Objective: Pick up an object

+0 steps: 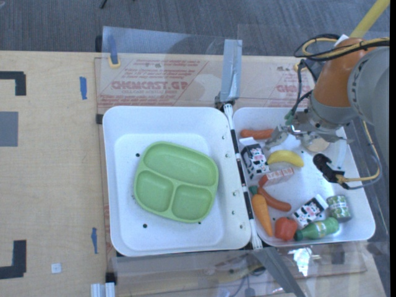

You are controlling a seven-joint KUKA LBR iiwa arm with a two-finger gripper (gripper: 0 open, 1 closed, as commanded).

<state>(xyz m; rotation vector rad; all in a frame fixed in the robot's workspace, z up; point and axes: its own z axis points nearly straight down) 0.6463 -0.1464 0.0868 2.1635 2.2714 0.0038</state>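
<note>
Hung over the far side of the right bin (365, 224), grey arm (377, 88) in from the right with its orange band (337, 82) up top and the gripper (286, 133) low above the toy food; couldn't tell whether spread or pressed together, and saw nothing between its tips. Lay just near of the gripper, a yellow banana (286, 158), with a carrot (257, 133) to its left, a cow-print carton (255, 160) beside that, and a tomato (284, 228) and green bottle (319, 229) at the near edge. Sat alone in the left bin (120, 129), a green divided plate (176, 181).
</note>
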